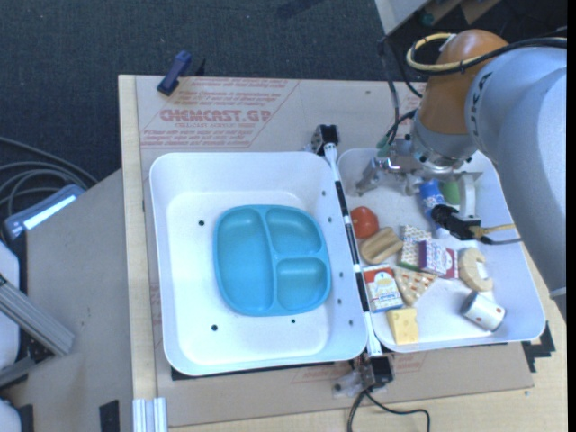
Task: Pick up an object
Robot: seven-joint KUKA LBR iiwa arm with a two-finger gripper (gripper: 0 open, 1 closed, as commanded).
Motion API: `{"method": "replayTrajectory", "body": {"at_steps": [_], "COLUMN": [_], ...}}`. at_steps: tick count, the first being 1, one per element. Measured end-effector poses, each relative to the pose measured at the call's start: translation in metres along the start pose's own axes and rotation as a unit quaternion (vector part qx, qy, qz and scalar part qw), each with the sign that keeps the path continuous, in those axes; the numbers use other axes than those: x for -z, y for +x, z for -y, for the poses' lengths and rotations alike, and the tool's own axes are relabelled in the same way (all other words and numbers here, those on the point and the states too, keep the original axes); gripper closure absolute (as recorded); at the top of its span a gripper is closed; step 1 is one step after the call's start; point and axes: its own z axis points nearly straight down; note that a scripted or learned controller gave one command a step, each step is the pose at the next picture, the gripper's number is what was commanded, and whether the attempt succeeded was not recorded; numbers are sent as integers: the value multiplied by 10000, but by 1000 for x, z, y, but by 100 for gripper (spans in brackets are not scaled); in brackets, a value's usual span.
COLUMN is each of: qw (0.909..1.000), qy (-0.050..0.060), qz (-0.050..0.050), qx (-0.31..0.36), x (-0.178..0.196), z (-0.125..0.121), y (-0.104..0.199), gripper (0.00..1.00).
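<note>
Operator: Tabletop [225, 115] carries two bins; the toy food sits in the right bin [522, 318], tomato [364, 220] beside the divider.

Support: Hand [430, 171] state?

Operator: I cannot tell; wrist hides it. I advise descending vertically onto one isolated item.

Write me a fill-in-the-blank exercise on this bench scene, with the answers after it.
1. The blue plastic divided plate lies in the ____ white bin.
2. That plate has ____ compartments.
3. The small toy foods, among them the yellow cheese wedge and the red tomato, lie in the ____ white bin.
4. The grey arm's band above the wrist is ____.

Missing words: left; three; right; orange
</note>
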Motion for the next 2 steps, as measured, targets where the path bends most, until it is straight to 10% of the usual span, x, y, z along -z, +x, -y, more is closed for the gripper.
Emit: {"method": "replayTrajectory", "body": {"at_steps": [2], "qw": [10000], "qy": [1], "qz": [2], "qx": [-1], "x": [0], "z": [0], "y": [0], "gripper": [0]}}
